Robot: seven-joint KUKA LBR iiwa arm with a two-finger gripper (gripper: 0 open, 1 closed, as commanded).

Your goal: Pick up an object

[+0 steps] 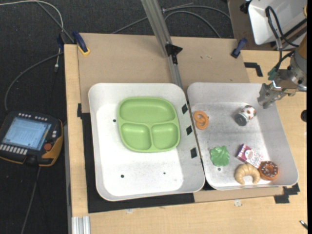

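In the right bin [229, 94] lie several small objects: an orange ring [200, 119] by the left wall, a small grey and white can [244, 115] on its side, a green leafy toy [219, 155], a pink and white packet [247, 155], a tan croissant [246, 173] and a brown doughnut [268, 170]. My gripper [267, 95] hangs over the bin's upper right edge, up and to the right of the can and apart from it. Nothing shows between its fingers.
The left bin [107, 179] holds a green three-compartment plate [148, 124]. A slanted metal pole [161, 28] runs down to the gap between the bins. A teach pendant [29, 138] lies on the floor at the left. Blue clamps [81, 43] grip the bench's back edge.
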